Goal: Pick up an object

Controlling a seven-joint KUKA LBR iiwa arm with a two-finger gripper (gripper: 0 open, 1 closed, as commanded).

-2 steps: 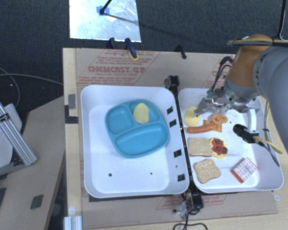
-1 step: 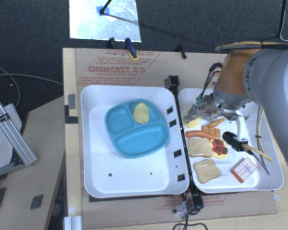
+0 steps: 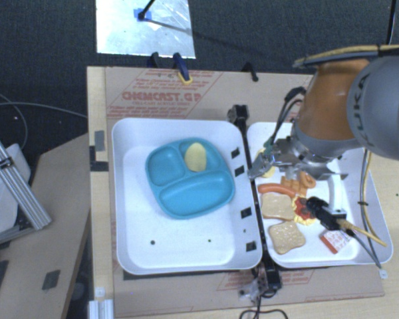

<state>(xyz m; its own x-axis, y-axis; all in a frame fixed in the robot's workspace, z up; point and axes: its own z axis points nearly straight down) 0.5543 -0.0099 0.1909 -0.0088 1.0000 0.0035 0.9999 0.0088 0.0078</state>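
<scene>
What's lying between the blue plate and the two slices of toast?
In the camera view, between the blue plate and the toast slices lie bare white bin floor and the black-clipped divider where both bins meet.

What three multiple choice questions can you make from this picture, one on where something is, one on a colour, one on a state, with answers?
1. Where does the yellow food piece lie?
A. In a top compartment of the divided plate
B. Loose on the floor of the right bin
C. On the cardboard behind the bins

2. What colour is the divided plate?
A. Red
B. Blue
C. Green

3. How do the two slices of toast lie?
A. Stacked on the plate
B. Standing against the wall of the left bin
C. Flat in the right bin, one nearer the camera than the other

Answers:
1 A, the yellow piece sits inside the plate's upper right section in the left bin.
2 B, the plate is light blue against the white bin.
3 C, one slice and the other lie flat below the arm.
</scene>
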